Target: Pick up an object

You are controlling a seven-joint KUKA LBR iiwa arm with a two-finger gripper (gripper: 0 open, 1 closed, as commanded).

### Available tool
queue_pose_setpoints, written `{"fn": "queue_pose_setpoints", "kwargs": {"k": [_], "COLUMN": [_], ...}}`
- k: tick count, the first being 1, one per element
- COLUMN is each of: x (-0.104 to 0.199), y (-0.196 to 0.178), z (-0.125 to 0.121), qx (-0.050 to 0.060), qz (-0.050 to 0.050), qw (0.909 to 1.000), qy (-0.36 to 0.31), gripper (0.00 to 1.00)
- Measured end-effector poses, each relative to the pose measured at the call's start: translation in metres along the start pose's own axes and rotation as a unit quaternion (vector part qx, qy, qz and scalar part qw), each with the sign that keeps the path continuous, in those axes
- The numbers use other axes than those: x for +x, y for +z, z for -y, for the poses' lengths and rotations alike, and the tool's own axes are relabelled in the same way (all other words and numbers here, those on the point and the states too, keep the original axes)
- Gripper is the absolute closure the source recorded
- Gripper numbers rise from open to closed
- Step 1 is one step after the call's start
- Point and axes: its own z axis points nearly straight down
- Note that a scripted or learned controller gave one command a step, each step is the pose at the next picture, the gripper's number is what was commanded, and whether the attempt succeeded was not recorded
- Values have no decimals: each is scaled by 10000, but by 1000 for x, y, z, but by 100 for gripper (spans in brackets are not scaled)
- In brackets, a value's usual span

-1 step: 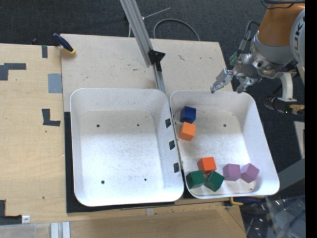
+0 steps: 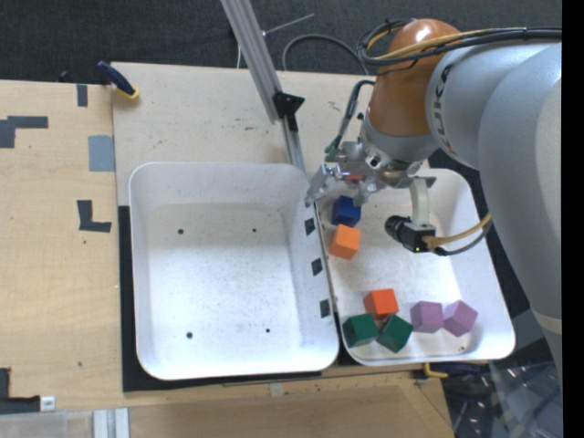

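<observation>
Here, no readable writing shows on anything. The gripper (image 2: 347,188) hangs over the right bin (image 2: 482,272) near its eleven o'clock corner, right above a blue block (image 2: 346,212); whether it grips that block I cannot tell. An orange block (image 2: 344,242) lies touching the blue one at six o'clock. More blocks (image 2: 415,320) cluster toward the bin's six o'clock rim.

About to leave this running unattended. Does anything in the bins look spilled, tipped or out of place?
Nothing stands out. All the blocks sit inside the right bin: blue block and orange block under the gripper, the rest clustered along the near wall.
</observation>
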Motion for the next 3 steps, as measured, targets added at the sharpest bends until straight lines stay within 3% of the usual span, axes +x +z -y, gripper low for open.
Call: {"fn": "queue_pose_setpoints", "kwargs": {"k": [1, 2, 3], "x": [-5, -37, -83], "y": [-4, -35, -88], "z": [-1, 49, 53], "qx": [-28, -29, -57], "qz": [12, 17, 29], "qw": [10000, 10000, 10000], "qy": [33, 50, 54], "gripper": [0, 0, 0]}}
